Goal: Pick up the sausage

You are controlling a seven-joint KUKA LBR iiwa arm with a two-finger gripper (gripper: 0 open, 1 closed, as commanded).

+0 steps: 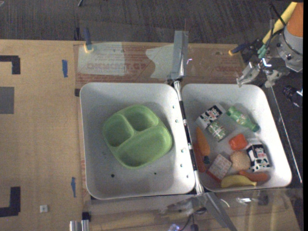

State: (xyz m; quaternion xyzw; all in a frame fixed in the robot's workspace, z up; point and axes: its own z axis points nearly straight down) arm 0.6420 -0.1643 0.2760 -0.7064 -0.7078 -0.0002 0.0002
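The gripper [256,75] is seen at the upper right, above the far rim of the right bin [284,150], well apart from the contents. Its opening cannot be told. No pickup is judged done; the approach, descent and grasp are all left. The sausage [254,176] is taken to be the reddish-brown piece at the bin's near edge, touching the banana [237,181] and partly covered by the milk carton [258,157]. Its identity is uncertain at this resolution.

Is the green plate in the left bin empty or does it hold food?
Empty. The green plate shows bare green in all three compartments; the food items lie in the right bin.
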